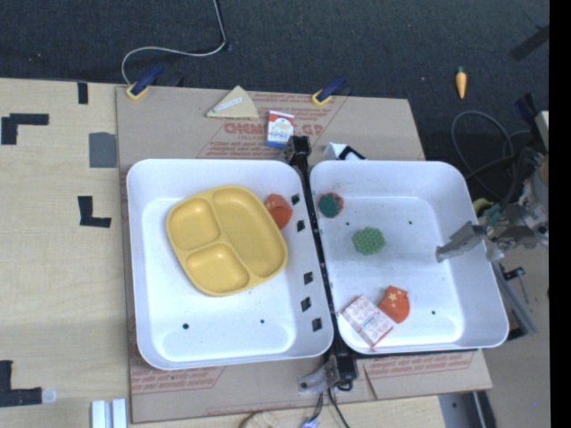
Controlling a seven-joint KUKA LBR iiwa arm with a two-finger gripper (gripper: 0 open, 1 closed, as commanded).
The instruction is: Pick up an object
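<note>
Green knobbly ball [368, 240] lies mid right bin [446, 181], near the gripper [443, 253]
It looks light, soft and squashy, best pinched across its middle; gripper state cannot be told, nothing visibly held

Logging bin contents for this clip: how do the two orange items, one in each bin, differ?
The orange cup sits in the left bin, touching the yellow tray; the orange block lies in the right bin, beside a red-patterned packet. The cup looks rounded and partly hidden by the tray; the block looks angular and shows whole. Both are small and orange-red.
</note>
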